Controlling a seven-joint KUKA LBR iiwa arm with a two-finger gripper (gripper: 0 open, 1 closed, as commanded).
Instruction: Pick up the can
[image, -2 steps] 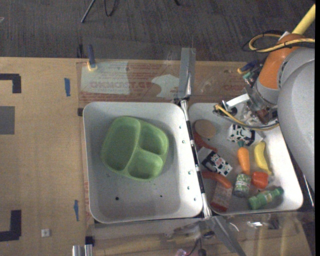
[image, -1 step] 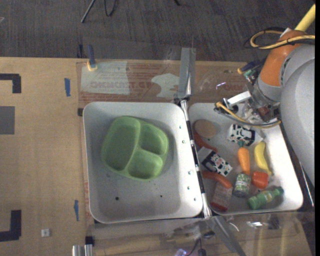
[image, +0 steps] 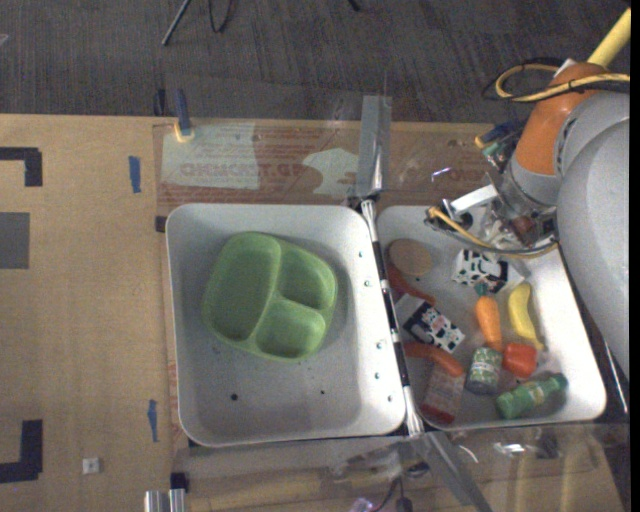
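Approach step: pincer (image: 497, 232) above the right bin's (image: 590, 400) far edge, opening impossible to tell. Can (image: 485, 369) well below it, toward the near side. Needs descent there.

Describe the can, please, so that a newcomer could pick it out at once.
Look in the right-hand bin, toward its near edge. The can is the short green cylinder standing between a red pepper and a clear packet; the green bottle nearby lies flat and is longer.

Grey arm (image: 600, 190) w/ orange band, yellow cables.
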